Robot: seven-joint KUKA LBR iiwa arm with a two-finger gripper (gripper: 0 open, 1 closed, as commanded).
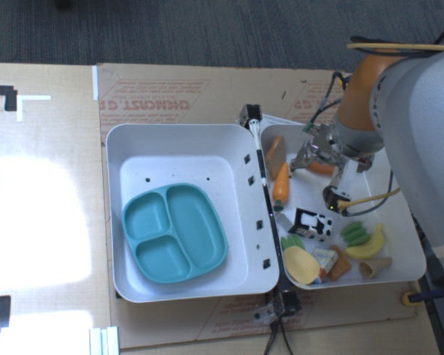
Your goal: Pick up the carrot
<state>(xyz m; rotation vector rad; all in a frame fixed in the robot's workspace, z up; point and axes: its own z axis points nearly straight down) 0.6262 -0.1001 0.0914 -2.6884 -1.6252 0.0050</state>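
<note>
The end effector [311, 156] hovers, grip state unclear; the tapered orange plastic carrot [280, 183] lies just left, ungrasped.

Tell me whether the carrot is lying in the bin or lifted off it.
Lying in the bin. The carrot rests on the right bin's floor by its left wall, with the end effector to its right, apart from it.
</note>
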